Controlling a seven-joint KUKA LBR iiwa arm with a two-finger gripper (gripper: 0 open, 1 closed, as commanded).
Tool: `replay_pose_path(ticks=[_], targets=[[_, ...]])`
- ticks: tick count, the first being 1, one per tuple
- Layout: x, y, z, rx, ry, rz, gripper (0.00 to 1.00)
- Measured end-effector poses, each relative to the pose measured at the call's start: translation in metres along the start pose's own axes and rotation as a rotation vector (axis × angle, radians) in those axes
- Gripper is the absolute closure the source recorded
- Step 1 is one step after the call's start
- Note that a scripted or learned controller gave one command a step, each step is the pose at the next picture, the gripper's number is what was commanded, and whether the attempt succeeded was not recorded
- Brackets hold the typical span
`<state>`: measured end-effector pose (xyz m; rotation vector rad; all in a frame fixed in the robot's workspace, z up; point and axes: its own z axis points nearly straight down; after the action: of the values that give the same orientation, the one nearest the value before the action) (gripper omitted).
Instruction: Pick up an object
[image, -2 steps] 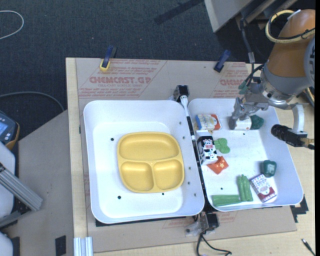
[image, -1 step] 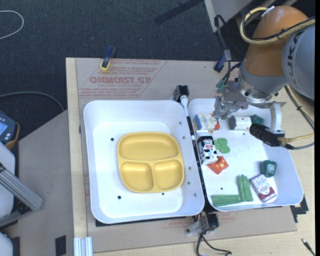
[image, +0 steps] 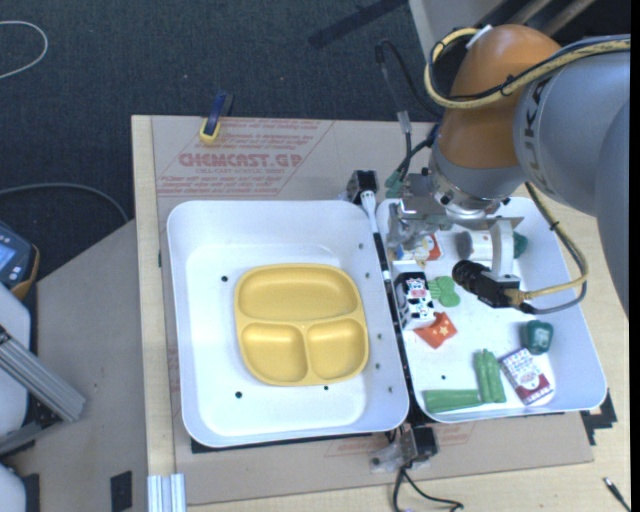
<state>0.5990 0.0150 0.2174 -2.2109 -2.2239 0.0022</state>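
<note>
Over the right bin (image: 585, 385), at its far left corner, the gripper (image: 421, 237) hangs low; whether it is spread or pressed together I cannot tell. Small objects lie crowded just beyond it toward the bin's near side: a black-and-white toy (image: 414, 297), a red packet (image: 435, 330), green pieces (image: 486, 377) and a red carton (image: 526, 374). Trouble could come from that crowding and the bin wall: a descent might nudge things aside or close on nothing. Reaching from the bin's far right, the arm (image: 560, 90) bends steeply down, its orange band (image: 490, 100) above the wrist. Left of the bin lies a yellow tray (image: 300, 322).
</note>
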Motion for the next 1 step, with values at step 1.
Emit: replay_pose_path(ticks=[1], targets=[[0.0526,-0.0095,0.0054,0.000,-0.001,0.001,1.00]])
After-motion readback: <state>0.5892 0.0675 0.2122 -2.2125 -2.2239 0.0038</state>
